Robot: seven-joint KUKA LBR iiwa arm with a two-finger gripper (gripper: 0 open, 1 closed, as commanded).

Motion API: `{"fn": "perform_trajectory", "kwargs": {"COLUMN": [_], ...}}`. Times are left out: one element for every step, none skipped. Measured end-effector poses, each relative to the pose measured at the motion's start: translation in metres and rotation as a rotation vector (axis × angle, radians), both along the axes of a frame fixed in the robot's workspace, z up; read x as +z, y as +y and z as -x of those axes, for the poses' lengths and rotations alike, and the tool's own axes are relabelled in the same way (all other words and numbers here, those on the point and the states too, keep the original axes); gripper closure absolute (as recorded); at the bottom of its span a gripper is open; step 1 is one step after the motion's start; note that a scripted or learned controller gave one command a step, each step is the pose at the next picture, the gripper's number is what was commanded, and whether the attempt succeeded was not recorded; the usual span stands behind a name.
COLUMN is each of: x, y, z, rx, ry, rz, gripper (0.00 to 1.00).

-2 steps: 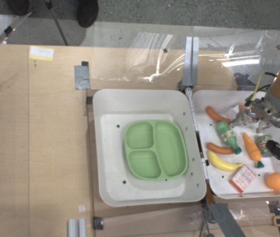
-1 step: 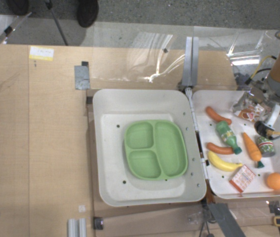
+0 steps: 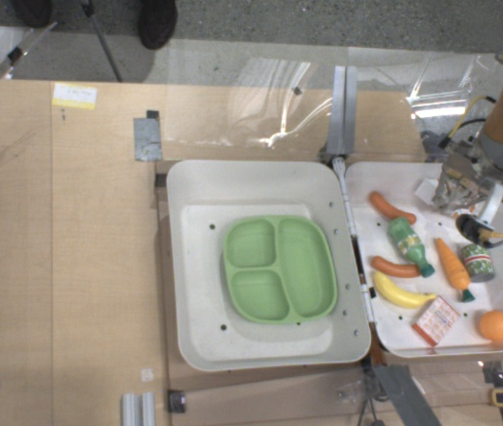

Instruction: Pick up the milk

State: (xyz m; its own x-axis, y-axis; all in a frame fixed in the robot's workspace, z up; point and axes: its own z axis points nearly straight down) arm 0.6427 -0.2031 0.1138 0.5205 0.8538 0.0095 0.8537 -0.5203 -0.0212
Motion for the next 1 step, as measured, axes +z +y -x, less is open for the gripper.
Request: {"fn": "perform_trajectory", "kwargs": {"x": [0.0848], "y": [0.0627], "z": [-0.0240], "rx": [0.054], "ry": [-0.022], "rz": [0.020], "gripper": [1.00]}}
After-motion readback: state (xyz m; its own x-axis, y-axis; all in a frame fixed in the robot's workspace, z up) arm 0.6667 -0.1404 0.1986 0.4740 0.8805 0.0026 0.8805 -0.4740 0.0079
